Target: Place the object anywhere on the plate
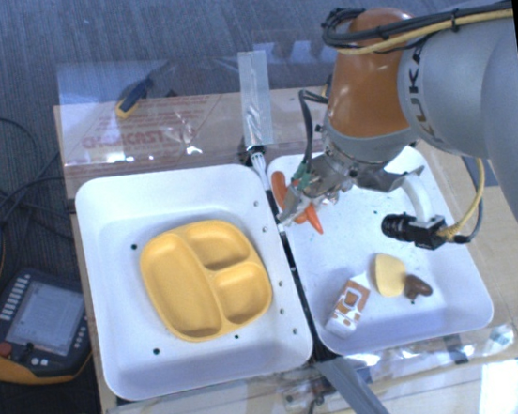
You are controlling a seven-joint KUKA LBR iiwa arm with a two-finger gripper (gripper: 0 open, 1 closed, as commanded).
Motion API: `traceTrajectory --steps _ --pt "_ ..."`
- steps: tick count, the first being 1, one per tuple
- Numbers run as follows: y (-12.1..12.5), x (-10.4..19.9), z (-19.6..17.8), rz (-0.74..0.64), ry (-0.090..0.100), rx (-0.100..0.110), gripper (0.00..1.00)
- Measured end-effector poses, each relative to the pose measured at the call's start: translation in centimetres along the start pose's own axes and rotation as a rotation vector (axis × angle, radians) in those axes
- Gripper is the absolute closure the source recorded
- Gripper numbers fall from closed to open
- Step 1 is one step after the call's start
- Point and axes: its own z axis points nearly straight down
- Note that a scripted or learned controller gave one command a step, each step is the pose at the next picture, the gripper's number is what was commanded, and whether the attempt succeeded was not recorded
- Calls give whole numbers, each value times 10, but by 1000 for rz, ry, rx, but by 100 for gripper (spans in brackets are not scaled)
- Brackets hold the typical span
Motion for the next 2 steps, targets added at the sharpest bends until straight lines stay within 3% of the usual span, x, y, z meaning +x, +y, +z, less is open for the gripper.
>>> traceTrajectory --steps 1,2 --pt "1 102 33 -33 0 1 100" --pt "1 101 33 -33 0 1 0"
